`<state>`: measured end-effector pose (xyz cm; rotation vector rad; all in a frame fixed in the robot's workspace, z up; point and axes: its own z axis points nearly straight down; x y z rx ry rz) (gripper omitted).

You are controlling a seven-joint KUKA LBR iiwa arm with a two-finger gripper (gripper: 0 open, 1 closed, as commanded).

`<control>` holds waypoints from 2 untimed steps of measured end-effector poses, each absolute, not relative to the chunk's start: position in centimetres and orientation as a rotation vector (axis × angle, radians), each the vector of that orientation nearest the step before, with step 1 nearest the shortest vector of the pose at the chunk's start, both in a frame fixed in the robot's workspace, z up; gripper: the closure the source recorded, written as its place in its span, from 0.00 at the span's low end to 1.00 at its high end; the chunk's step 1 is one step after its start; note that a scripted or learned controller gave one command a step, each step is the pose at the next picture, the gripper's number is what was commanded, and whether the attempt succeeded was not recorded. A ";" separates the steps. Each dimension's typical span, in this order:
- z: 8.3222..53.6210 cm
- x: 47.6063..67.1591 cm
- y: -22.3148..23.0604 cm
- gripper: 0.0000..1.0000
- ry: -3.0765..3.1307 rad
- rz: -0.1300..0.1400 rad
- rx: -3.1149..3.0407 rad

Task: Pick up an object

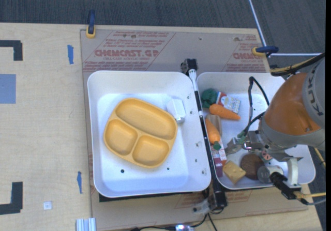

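As I read it, end effector [252, 148]: low in right bin [305, 173], finger state I cannot tell.
Beneath it: brown round object [250, 165].
Left bin [103, 121]: yellow divided plate [140, 132].

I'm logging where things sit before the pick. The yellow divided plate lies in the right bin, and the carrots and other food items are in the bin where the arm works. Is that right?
Not quite. The camera view shows the yellow divided plate in the left bin, not the right one. The rest stands: the carrots and other food items lie in the right bin, where the arm works.
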<state>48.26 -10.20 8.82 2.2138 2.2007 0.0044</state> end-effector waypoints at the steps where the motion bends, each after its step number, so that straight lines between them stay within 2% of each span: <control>1: 8.8 48.3 -10.2 0.00 2.200 0.005 2.214; 2: 8.8 48.3 -10.1 0.00 2.198 0.003 2.214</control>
